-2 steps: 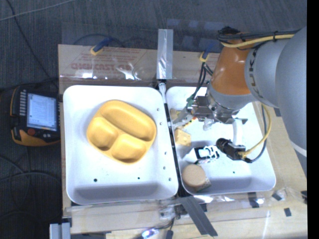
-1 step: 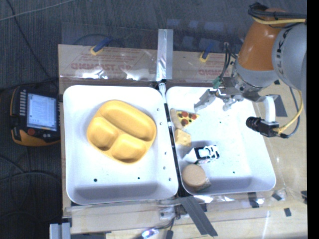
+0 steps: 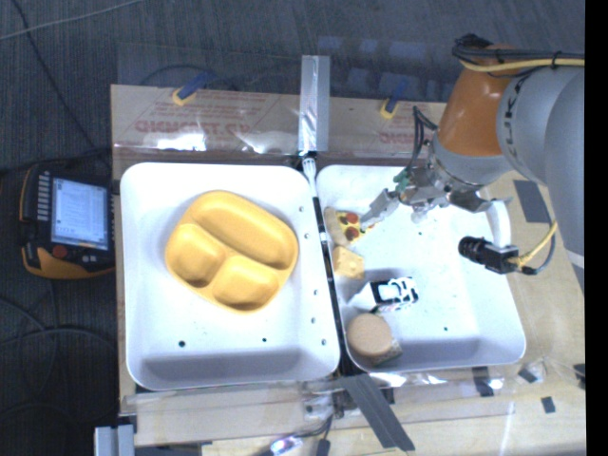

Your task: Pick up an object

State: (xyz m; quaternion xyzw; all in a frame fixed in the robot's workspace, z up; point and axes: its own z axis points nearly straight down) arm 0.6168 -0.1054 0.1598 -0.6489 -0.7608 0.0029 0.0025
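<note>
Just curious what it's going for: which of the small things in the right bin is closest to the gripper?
The small pizza slice toy with red dots, just left of the gripper; the others lie lower.

Overhead cam, tilted a bit

Sits high above the bench [image 3: 218, 126], far enough to frame both white bins [image 3: 171, 350], with the arm [image 3: 532, 112] entering from the right.

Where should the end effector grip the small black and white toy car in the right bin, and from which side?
Probably from above, closing across the narrow body of the toy car. It lies flat on the right bin floor with bare space toward the arm; the round brown piece sits close below it.
</note>
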